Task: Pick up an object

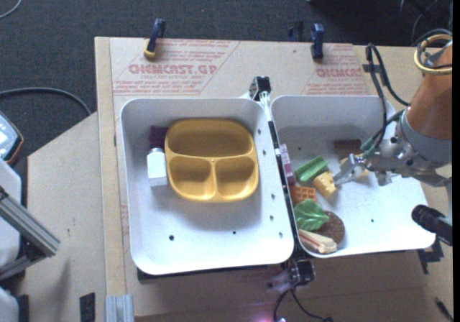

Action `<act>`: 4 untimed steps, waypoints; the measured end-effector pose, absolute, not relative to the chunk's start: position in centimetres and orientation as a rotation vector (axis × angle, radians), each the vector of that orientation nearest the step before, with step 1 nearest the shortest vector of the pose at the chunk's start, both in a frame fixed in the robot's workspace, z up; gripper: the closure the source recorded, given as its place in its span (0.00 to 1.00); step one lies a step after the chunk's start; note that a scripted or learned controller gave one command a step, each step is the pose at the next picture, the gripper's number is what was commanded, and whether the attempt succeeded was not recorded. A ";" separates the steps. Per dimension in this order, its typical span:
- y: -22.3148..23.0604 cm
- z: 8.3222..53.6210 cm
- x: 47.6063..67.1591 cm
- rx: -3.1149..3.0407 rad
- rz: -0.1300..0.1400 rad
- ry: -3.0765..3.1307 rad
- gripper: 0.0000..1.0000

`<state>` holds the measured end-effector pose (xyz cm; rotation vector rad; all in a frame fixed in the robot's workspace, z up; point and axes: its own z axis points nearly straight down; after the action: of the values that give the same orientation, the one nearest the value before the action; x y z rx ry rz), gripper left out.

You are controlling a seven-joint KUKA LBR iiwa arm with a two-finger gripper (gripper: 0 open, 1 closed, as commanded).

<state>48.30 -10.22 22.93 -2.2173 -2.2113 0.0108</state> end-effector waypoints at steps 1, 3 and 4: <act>-10.2 23.4 48.5 -2.221 0.000 -2.221 0.00; -10.4 12.1 47.9 -2.216 0.006 -2.215 0.00; -10.2 8.8 48.1 -2.217 -0.008 -2.220 0.00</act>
<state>48.09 -10.18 8.79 -2.2167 -2.2198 -0.0085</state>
